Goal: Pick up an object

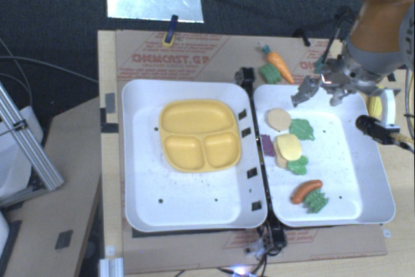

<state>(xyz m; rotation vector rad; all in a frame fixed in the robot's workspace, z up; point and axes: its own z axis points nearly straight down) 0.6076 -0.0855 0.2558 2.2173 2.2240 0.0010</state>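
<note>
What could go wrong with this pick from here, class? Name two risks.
1. The toy foods in the right bin lie crowded: the yellow block touches green pieces, so a grasp may catch two things or nudge them aside.
2. The gripper hovers near the bin's far rim, where a descent might strike the wall.

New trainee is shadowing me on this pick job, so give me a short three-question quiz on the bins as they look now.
1. True or false: the yellow divided tray lies in the left bin.
2. Which toy lies outside both bins, on the board behind them: A) sausage B) carrot C) tan round slice?
3. Fill in: the end effector hovers over the ___ bin.

Key: 1 true; 2 B; 3 right.
</note>
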